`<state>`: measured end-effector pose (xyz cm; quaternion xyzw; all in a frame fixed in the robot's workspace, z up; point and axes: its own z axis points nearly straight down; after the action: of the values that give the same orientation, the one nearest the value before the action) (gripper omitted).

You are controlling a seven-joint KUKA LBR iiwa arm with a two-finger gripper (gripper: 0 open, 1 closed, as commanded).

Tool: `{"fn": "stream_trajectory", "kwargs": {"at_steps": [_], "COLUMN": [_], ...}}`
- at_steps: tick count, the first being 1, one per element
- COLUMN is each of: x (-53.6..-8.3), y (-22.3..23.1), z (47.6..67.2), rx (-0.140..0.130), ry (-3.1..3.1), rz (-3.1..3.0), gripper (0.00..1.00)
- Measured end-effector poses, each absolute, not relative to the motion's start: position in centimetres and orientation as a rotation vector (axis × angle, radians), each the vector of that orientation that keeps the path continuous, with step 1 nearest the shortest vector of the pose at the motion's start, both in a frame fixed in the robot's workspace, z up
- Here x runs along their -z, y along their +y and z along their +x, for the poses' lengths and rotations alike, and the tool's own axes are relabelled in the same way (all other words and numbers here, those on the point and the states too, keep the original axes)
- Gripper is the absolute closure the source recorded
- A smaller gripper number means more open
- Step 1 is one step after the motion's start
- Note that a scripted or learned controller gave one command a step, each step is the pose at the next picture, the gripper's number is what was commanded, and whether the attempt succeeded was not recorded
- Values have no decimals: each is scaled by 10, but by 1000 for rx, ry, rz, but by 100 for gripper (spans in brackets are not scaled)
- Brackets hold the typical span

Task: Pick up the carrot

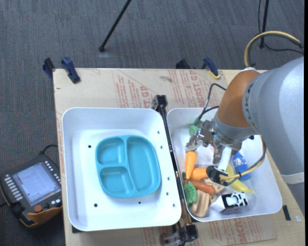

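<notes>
Grey arm [280, 117], with its orange band [235, 102], fills the 3 o'clock side and reaches down into the right bin [269, 201]. Its pincer [208, 145] hangs over that bin's 10 o'clock part; whether it is clenched or released I cannot tell.

Just below the pincer, toward 7 o'clock, lies the carrot [190, 162], upright in the view with its tip toward 6 o'clock, near the bin's left wall. Nothing shows it gripped. At 5 o'clock from it sits a second orange piece [201, 173], and below that a reddish one [205, 187]. A green toy [189, 192] lies at 6 o'clock from the carrot, with a tan wooden piece [199, 205] just beside it. A black-and-white object [234, 201] rests near the bin's 6 o'clock edge, a yellow piece [241, 184] above it, and a blue item [240, 163] under the arm's wrist.

Left bin [74, 137] holds a blue divided tray [127, 166] at its centre. Both bins sit on the cardboard-covered tabletop [118, 86], which carries blue clamps [70, 68] at its 12 o'clock edge. On the floor at 8 o'clock lies a control pendant [31, 188].
</notes>
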<state>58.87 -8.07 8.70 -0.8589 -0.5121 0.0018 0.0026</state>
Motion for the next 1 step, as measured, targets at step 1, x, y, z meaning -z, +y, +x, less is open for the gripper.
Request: {"fn": "stream_trajectory", "kwargs": {"at_steps": [1], "x": [-97], "y": [-81], "z": [589], "rx": [-6], "ry": [-1601], "rz": [-2693], "gripper": [100]}}
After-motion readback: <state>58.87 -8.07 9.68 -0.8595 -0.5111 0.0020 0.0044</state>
